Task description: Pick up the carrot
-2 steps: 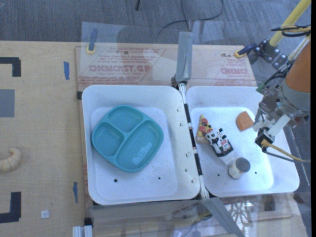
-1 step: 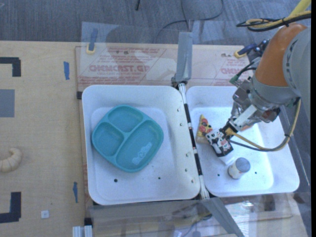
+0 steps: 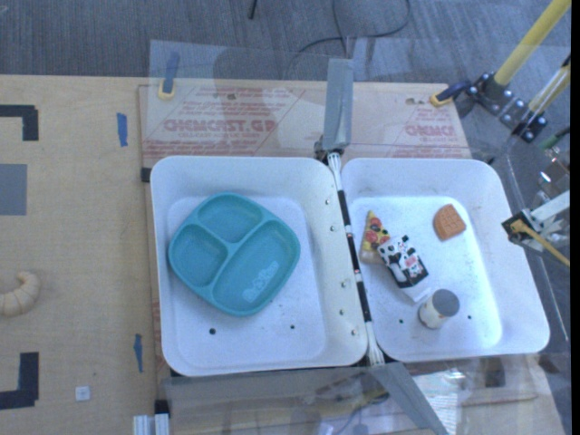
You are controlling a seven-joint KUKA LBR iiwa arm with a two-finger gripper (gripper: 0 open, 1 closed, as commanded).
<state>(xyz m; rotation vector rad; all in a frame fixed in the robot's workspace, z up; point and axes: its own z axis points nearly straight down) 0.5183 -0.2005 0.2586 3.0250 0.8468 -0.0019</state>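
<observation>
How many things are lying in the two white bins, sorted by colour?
Teal: 1, the divided plate in the left bin.
Orange: 1, the small biscuit-like piece.
Yellow and red: 1, the pizza slice toy.
Black and white: 1, the cow-patterned carton.
Grey and cream: 1, the small cylinder.
The last four lie in the right bin.
Total: 5

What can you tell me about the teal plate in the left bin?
The teal plate is a rounded, plastic-looking divided dish with three compartments: one at the top, one lower left, one larger at the right, which bears faint raised lettering. It lies flat and right side up, turned at an angle, on the floor of the left bin, clear of the walls. Nothing lies in it or touches it.
</observation>
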